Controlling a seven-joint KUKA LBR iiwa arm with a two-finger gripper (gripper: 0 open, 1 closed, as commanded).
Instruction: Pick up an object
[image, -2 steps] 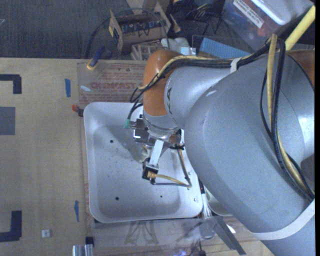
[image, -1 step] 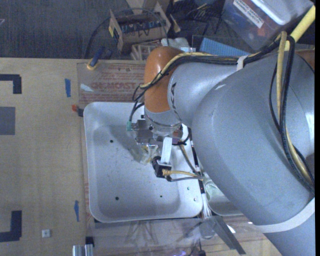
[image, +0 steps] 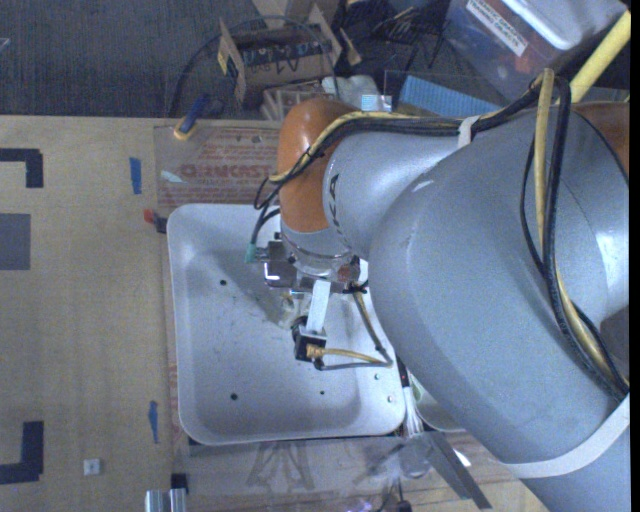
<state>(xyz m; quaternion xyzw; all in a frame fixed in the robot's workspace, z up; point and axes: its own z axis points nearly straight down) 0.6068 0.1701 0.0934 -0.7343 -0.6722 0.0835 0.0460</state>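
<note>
The grey arm with its orange band reaches in from the right and hangs over the left white bin (image: 200, 330). My gripper (image: 288, 290) points down at the bin's upper middle, close to the floor. A small green thing (image: 250, 254) peeks out at the gripper's left edge; I cannot tell whether it lies in the bin or is held. The arm's bulk hides the right bin and much of the left bin's right side.
The bin floor shows a few small dark specks (image: 234, 396) and scuff marks. A wooden bench top (image: 80, 330) with black corner marks and blue tape stretches to the left. Boxes and clutter stand behind the bins at the top.
</note>
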